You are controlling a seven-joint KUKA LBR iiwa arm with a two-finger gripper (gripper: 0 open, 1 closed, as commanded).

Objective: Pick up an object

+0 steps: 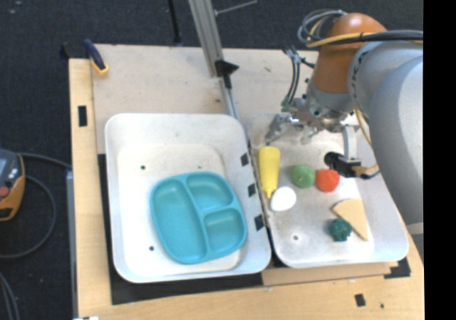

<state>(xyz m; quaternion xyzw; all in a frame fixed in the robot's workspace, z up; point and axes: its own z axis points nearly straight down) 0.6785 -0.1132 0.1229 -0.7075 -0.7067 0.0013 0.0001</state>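
Observation:
The right bin [388, 240] holds several small things: a yellow oblong piece [268, 167] by its left wall, a white egg-shaped piece [283, 199], a green ball [303, 176], an orange-red ball [328, 180], a tan wedge [354, 215] and a dark green lump [340, 229]. My gripper [291, 129] hangs over the far end of this bin, just beyond the yellow piece's top. It is open, with nothing between its fingers. The grey arm with its orange band [342, 48] comes in from the right and covers the bin's far right corner.
The left bin [128, 133] holds a blue divided plate [199, 217]. A slanted metal post [206, 23] rises behind the bins. A black bracket [342, 163] on the arm hangs close over the orange-red ball. Bare bench lies beyond the left bin.

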